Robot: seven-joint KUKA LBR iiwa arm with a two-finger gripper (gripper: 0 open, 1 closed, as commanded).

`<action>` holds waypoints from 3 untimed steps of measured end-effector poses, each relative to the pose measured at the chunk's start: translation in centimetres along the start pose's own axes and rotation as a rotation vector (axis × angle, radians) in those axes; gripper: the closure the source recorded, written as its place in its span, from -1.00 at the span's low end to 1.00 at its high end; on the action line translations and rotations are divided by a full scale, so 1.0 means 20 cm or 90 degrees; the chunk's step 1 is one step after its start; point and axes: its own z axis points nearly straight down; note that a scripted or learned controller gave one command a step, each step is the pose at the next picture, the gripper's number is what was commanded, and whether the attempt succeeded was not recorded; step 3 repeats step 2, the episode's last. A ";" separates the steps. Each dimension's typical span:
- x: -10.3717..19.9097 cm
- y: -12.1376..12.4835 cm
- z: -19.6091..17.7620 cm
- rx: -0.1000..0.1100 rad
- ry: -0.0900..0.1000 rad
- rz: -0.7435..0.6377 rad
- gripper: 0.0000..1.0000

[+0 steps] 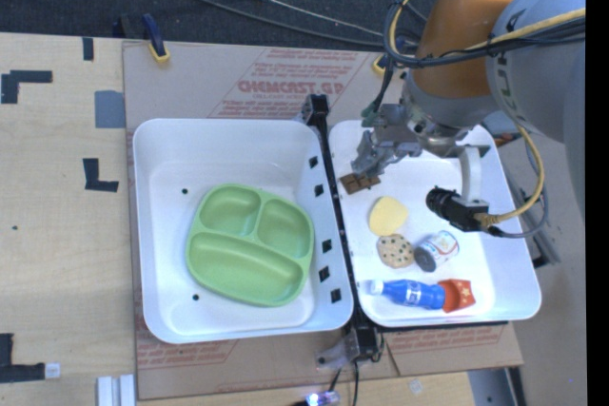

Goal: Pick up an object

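Gripper [369, 159] low over right bin [514, 299], finger state impossible to tell. Small brown object [355, 183] just below, near divider. Best: descend straight, centred, clear of wall.

The right bin [514, 295] is crowded along its near half: a yellow disc [387, 215], a cookie [394, 251], a small can [438, 250] and a blue bottle [414, 294] with a red packet [459, 294] sit close together, leaving narrow gaps. The arm [476, 43] and claw [366, 168] cover its far part. In the left bin [157, 204], a green divided plate [251, 243] takes the middle; bare floor rings it, widest along the far wall.
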 end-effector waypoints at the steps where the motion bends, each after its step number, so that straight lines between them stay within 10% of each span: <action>1: 0.23 -0.09 0.12 0.001 0.000 0.000 1.00; 3: 0.52 -0.20 0.12 0.001 0.000 -0.001 1.00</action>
